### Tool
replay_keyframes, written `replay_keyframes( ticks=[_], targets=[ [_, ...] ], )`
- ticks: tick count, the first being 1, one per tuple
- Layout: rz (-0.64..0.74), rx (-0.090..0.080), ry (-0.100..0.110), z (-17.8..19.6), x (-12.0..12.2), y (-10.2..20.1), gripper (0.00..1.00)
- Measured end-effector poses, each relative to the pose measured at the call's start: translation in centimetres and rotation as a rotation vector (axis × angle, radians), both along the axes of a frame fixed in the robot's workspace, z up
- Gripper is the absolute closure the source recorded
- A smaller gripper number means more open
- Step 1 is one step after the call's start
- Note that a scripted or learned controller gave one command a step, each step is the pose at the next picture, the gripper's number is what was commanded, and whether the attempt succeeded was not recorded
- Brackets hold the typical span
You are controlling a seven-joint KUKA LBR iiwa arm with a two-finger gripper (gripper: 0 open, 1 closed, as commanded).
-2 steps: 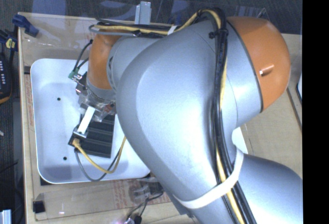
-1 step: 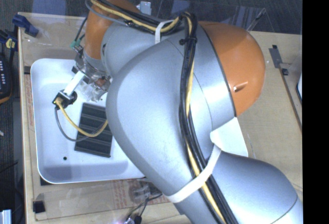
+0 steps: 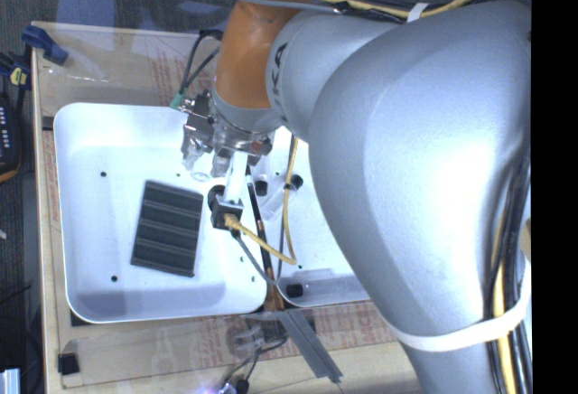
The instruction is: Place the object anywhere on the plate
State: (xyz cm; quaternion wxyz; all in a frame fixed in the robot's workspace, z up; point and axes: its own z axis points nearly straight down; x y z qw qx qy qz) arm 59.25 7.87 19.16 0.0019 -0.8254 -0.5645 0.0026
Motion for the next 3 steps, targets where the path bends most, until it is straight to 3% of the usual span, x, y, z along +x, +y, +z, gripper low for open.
replay_keyframes(
  ticks=[1,2,3],
  targets=[
    [-0.500,-0.002,-0.001,2.7,-4.5,9.8,1.00],
    [-0.457,-0.002,0.000,0.4,-0.7,2.1,1.00],
    [-0.729,-0.006,-0.004,-5.5,3.9,2.8,1.00]
  ],
)
